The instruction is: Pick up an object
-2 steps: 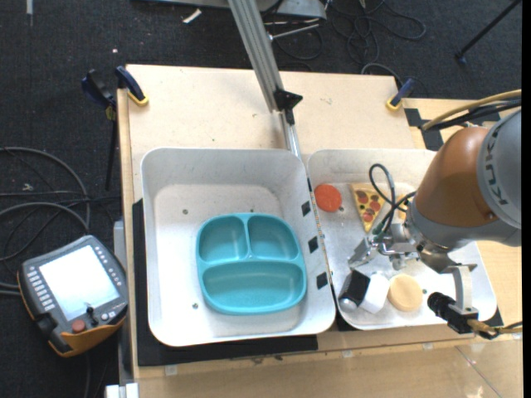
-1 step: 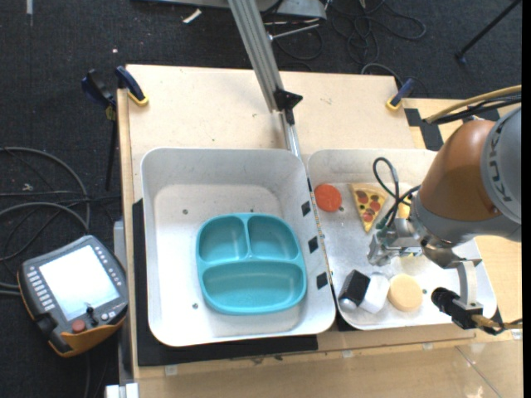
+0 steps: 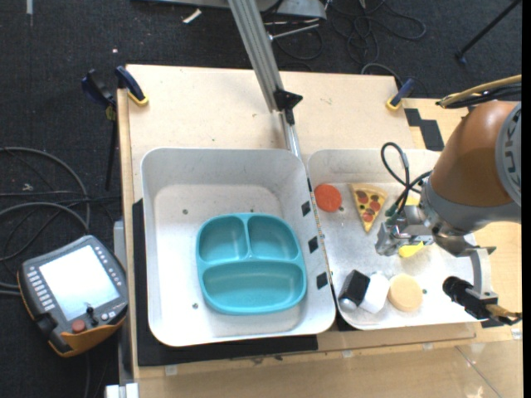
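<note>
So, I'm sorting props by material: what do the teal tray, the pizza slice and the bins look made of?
Teal tray: likely moulded plastic; uniform colour, soft sheen, rounded compartment ridges.
Pizza slice: probably a plastic or rubber toy; flat, with painted-looking toppings. Too small to be sure.
Bins: seemingly thin white plastic, matte, with smoothly curved rims.

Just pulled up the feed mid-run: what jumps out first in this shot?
The teal divided plate lying alone in the left bin catches the eye first. Next is the arm's orange band looming over the right bin, with the tool low beside a yellow piece. Around it lie a pizza slice toy, a red round piece and a tan disc.
</note>
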